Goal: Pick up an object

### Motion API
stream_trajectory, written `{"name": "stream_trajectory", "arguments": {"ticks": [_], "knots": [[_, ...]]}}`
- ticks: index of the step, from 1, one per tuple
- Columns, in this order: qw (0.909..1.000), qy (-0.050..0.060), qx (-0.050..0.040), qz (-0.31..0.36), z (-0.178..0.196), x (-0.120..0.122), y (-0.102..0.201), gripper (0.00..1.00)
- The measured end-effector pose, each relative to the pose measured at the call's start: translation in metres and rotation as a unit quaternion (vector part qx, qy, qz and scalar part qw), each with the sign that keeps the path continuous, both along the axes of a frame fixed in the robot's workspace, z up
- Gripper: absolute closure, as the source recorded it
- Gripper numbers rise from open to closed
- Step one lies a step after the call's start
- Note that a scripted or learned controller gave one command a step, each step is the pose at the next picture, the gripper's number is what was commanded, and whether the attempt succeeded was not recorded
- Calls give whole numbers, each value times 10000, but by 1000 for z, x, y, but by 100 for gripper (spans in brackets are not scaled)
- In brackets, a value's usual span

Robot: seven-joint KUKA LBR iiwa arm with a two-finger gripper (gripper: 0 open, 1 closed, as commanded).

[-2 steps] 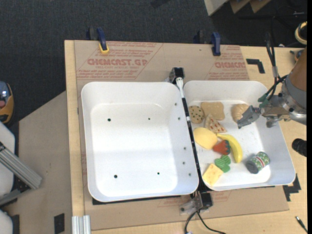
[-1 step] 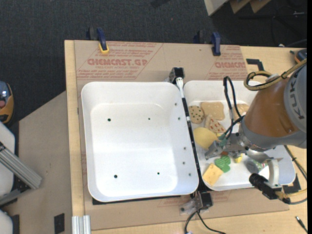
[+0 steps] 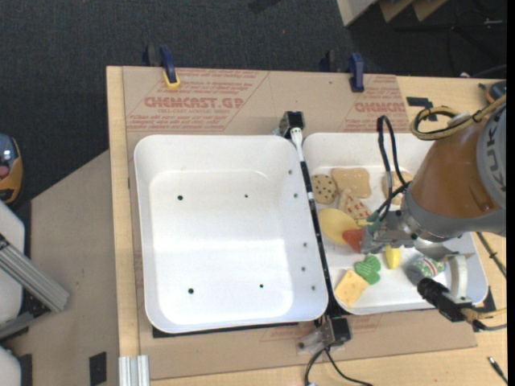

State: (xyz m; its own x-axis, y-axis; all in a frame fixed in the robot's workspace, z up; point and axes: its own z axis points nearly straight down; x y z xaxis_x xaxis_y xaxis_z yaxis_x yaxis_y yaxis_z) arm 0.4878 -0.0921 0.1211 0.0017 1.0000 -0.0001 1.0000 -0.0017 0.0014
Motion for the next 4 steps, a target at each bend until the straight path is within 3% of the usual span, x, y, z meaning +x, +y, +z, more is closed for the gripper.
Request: {"name": "stream_trajectory", "arguments": {"ticks": [1, 2, 3, 4], "knots": [[10000, 3, 0, -1, -1, 0, 0, 0], [10000, -19, -9, 17, -36, 69, -29, 0], [10000, -43, -37, 9, -32, 90, -6, 0], [10000, -43, -13, 26, -34, 165, 0, 0]]}}
